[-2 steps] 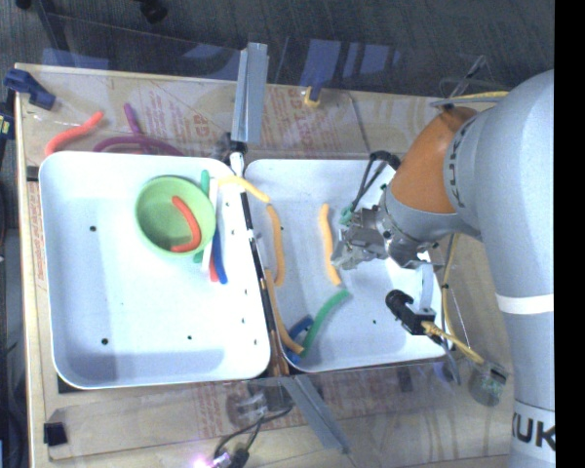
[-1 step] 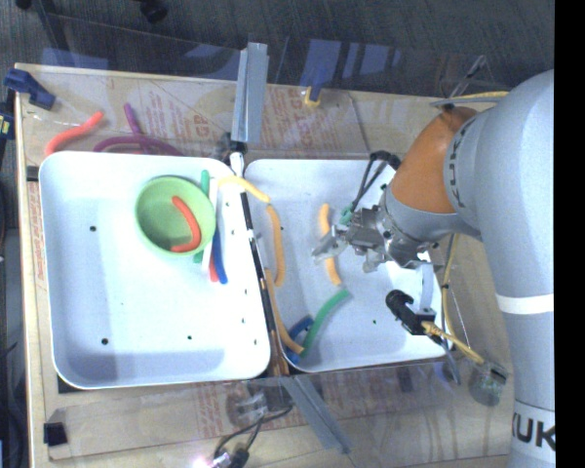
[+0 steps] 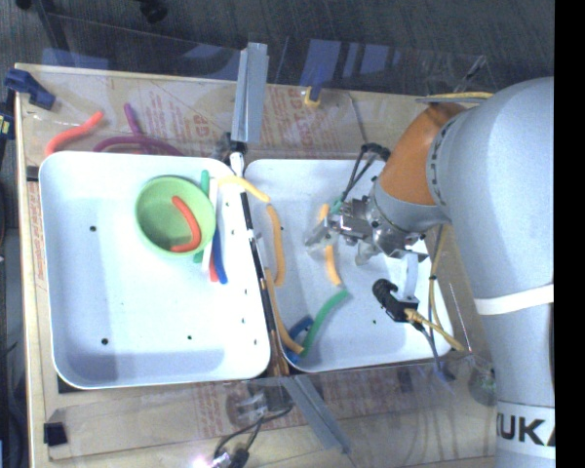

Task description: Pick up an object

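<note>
2 white bins were seen side by side on the bench. The left bin [image 3: 88, 339] held a green bowl [image 3: 166, 224] near its top right part. An orange curved piece [image 3: 187, 224] lay inside the bowl. Just beside the bowl, along the bin's right wall, a red stick [image 3: 214, 273] and a blue stick [image 3: 221, 273] were seen close together, with a thin green stick [image 3: 205, 180] above them.

The right bin [image 3: 370, 344] held fewer things. A green curved tube [image 3: 324, 318] lay near its lower left part, with a small blue piece [image 3: 301, 326] touching its lower end. A long orange strip [image 3: 276, 247] was seen along the bin's left wall. A yellow piece [image 3: 246, 185] was laid across the top where the 2 bins met.

The gripper [image 3: 333, 234] was placed low over the middle of the right bin, reaching in from the right. A small orange stick [image 3: 332, 267] was seen just below it, and it looked as if the stick's top end was at the fingers, but this could not be told for sure. How far the jaws were open could not be told either, because the metal parts were blurred together.

Outside the bins, an orange tube [image 3: 75, 132] and a purple tube [image 3: 136, 145] were left on the bench above the left bin.
</note>
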Action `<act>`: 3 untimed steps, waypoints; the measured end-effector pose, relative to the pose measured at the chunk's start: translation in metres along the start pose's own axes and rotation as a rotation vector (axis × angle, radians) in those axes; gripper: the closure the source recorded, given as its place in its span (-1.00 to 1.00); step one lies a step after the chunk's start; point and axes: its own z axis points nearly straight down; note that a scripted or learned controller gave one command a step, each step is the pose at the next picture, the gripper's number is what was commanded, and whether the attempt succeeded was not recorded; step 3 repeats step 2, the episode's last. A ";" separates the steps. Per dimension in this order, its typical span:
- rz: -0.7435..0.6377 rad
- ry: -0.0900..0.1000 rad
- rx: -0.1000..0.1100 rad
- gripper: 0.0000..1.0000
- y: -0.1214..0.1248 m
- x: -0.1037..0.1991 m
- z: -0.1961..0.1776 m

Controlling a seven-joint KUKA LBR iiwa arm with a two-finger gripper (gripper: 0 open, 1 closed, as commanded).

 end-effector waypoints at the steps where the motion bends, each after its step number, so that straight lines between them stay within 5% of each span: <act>1: -0.004 0.002 0.001 1.00 0.000 0.001 -0.010; 2: -0.059 0.001 0.000 1.00 -0.003 0.018 -0.111; 3: -0.059 0.001 0.000 1.00 -0.003 0.018 -0.111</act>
